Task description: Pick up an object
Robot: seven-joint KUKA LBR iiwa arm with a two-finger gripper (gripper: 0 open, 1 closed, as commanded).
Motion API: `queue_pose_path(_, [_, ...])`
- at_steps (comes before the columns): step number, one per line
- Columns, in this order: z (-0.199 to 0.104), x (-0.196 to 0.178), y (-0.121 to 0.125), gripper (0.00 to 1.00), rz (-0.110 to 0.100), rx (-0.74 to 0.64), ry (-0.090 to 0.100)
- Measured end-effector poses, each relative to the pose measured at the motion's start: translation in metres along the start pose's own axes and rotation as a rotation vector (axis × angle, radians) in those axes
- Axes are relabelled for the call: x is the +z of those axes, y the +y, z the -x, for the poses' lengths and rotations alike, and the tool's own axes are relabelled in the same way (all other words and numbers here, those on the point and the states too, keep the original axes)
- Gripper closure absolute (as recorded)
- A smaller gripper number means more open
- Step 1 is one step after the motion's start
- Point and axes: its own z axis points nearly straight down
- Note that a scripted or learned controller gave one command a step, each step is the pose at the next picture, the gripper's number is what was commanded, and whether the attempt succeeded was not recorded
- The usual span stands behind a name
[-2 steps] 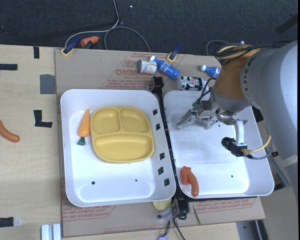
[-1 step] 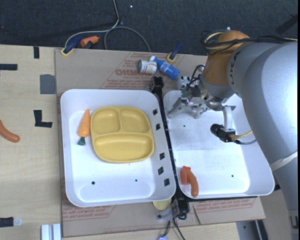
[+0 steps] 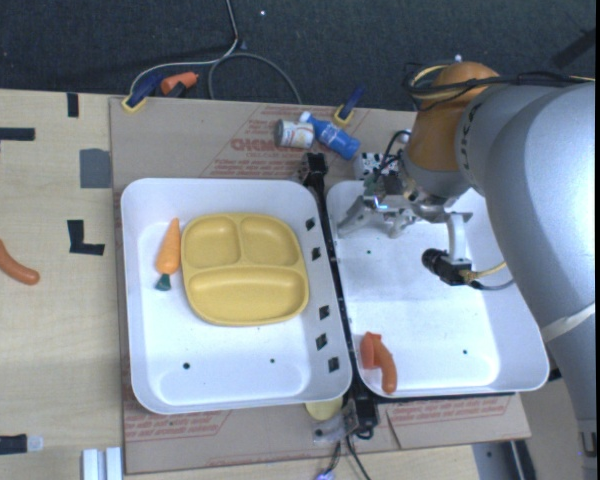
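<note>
Orange toy (image 3: 380,361) lies at right bin's (image 3: 480,363) front left corner; looks light, stiff, smooth, best pinched across its middle. Pincer (image 3: 378,211) near the bin's back edge, well apart; open or closed, cannot tell

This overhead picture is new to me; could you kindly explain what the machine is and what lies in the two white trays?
The camera looks down at a slant on a bench. The big grey shape with an orange band is a robot arm reaching in from the right. Its gripper hangs over the far end of the right bin; nothing is seen between its fingers. That bin holds a small orange toy near its front left corner. The left bin holds a yellow divided plate with a toy carrot beside it. Behind the bins lies a small bottle; far left on the bench lies a toy sausage.
</note>
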Motion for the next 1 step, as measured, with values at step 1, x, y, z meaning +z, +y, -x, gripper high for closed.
queue_pose_path(1, [-0.0005,0.0005,0.0096,0.00,-0.009,0.000,-0.002])
